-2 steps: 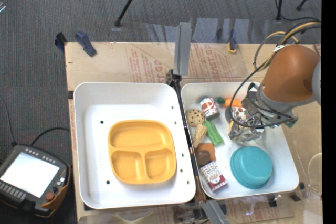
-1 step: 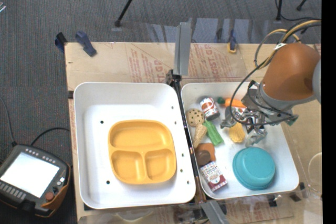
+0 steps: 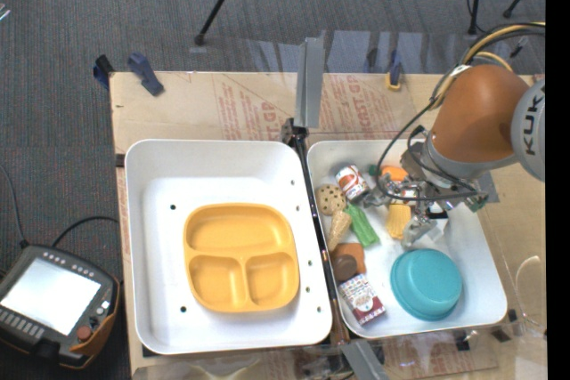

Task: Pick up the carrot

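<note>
Bench on grey carpet, two white bins: gripper [image 3: 411,207] hovers low in the right bin [image 3: 492,267], finger state can't be told, carrot [image 3: 390,173] just beside it toward the back wall — approach step, next needs alignment over carrot.

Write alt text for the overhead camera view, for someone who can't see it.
A grey robot arm with an orange band reaches from the right, its end effector low in the right shallow white bin among toy foods, beside a round teal plastic bowl. The left shallow white bin holds a yellow plastic compartment plate.
</note>
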